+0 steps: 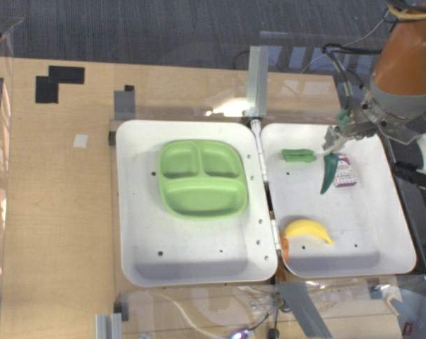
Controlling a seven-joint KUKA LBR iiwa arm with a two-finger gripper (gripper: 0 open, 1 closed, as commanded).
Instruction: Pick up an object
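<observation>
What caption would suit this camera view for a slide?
The gripper lifts a dark green pepper over the right bin, near a banana; a green divided plate lies in the left bin.

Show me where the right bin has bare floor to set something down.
Bare: the right white bin's front right corner, right of the yellow banana, and the strip between the banana and the flat green piece. Crowded: the far end, around the dangling dark green pepper and small purple-white packet.

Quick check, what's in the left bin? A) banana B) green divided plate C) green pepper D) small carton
B: the green divided plate lies alone in the left bin; the banana lies in the right bin.
</observation>
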